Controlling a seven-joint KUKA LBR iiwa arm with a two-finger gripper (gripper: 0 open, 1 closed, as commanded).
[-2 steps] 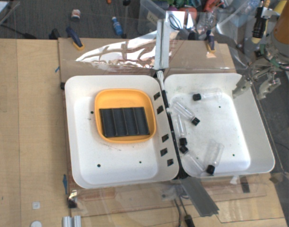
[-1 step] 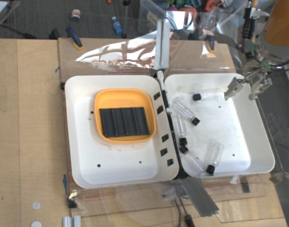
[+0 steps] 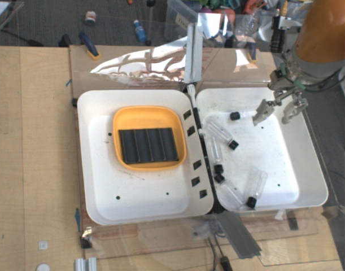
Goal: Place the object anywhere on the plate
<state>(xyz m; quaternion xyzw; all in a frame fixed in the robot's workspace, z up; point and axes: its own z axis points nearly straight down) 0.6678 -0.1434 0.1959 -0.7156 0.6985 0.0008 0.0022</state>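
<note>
Hovering over right bin (image 3: pixel 308 168): gripper (image 3: pixel 278 112), jaws parted, holding nothing. Clear tubes (image 3: pixel 220 134) with black caps lie below. Left bin (image 3: pixel 99 196): orange plate (image 3: pixel 147 116) bearing black ribbed block (image 3: pixel 148 145).

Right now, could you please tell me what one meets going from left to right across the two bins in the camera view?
Left bin → orange plate with a black grooved block on it → clear tubes with black caps in the right bin → end effector over that bin's far right part.
</note>
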